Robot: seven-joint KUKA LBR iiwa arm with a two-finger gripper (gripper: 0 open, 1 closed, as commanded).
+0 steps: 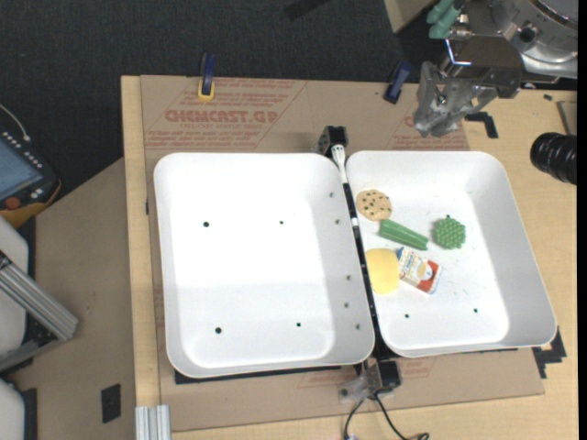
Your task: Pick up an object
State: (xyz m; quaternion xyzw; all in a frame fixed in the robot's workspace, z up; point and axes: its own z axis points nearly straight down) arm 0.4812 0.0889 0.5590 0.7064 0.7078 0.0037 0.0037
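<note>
While the gripper (pixel 438 117) hangs above the far rim of the right bin (pixel 514 282), over the cardboard beyond it, nothing sits between its fingers; whether they are apart or together I cannot tell. Inside that bin, toward its left edge, lie a cookie (pixel 373 204), a green stick (pixel 403 235), a green spiky ball (pixel 448 232), a yellow round piece (pixel 382 270) and a small red-and-white carton (pixel 420 271) touching it. Beside it sits the left bin (pixel 183 282).

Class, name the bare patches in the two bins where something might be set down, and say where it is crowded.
Left bin: bare floor. Right bin: free along its right wall and front edge. Crowded by the divider: cookie, green stick, green ball, yellow piece, packet.
</note>
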